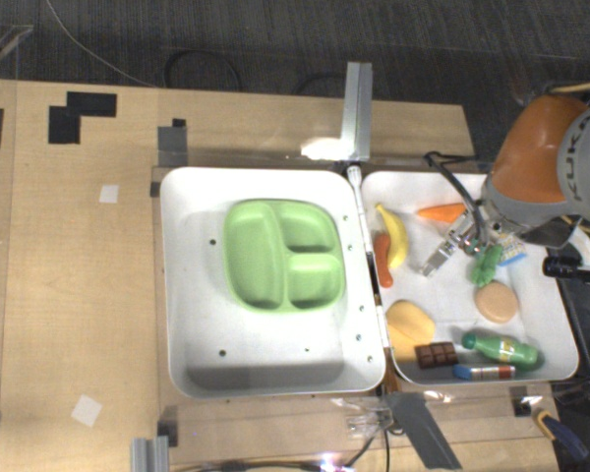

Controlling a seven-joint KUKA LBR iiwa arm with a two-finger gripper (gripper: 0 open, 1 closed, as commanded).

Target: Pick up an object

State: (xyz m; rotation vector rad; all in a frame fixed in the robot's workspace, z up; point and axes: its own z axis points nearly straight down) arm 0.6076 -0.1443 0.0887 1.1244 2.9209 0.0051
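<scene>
Just beside the pincer [450, 249], whose state I cannot tell, lies a carrot [441, 211].

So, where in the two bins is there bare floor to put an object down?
Left bin: bare floor all around the green tray, widest along the near edge. Right bin: crowded; one bare patch lies between the banana, the beige disc and the green bottle.

Open floor mid right bin [562, 332]; banana [393, 236] and bottle [501, 349] crowd edges.
</scene>
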